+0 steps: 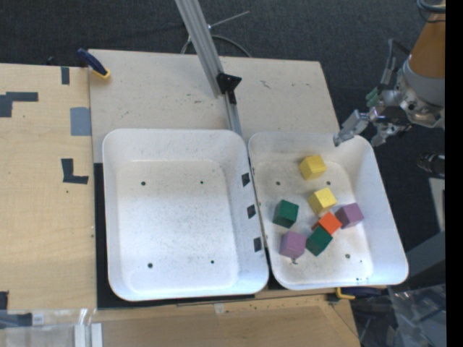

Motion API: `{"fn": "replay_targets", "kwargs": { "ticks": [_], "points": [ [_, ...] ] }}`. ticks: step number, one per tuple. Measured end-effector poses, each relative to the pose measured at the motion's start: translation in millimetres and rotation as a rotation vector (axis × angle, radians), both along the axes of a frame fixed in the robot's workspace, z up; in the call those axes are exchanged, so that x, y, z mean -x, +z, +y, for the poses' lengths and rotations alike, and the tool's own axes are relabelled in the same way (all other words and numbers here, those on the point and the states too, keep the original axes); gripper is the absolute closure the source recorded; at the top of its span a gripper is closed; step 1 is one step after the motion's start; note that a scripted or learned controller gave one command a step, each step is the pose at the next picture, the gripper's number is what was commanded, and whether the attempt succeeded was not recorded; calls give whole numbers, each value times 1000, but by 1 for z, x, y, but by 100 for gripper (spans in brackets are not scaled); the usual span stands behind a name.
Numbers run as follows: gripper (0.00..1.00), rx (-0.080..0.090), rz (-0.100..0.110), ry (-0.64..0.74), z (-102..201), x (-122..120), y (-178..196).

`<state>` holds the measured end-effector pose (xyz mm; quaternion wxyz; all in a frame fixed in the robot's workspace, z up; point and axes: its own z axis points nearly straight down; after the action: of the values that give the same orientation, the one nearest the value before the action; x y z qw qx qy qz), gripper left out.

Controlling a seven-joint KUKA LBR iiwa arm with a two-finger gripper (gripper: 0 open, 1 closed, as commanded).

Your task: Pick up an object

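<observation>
Matte cubes (312,167) cluster in the speckled, round-cornered white bin (376,194).

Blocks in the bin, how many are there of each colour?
Yellow blocks: 2
Green blocks: 2
Purple blocks: 2
Orange blocks: 1
Total: 7, all in the right bin
</observation>
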<state>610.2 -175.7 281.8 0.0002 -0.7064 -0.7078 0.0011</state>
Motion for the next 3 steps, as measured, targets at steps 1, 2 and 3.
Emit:
{"fn": "replay_targets", "kwargs": {
  "ticks": [1, 2, 3],
  "points": [
    [0, -3, 8, 1, 33, 6, -115],
    [0, -3, 4, 4, 82, -10, -160],
    [0, 0, -6, -1, 70, -9, -101]
  ]
}}
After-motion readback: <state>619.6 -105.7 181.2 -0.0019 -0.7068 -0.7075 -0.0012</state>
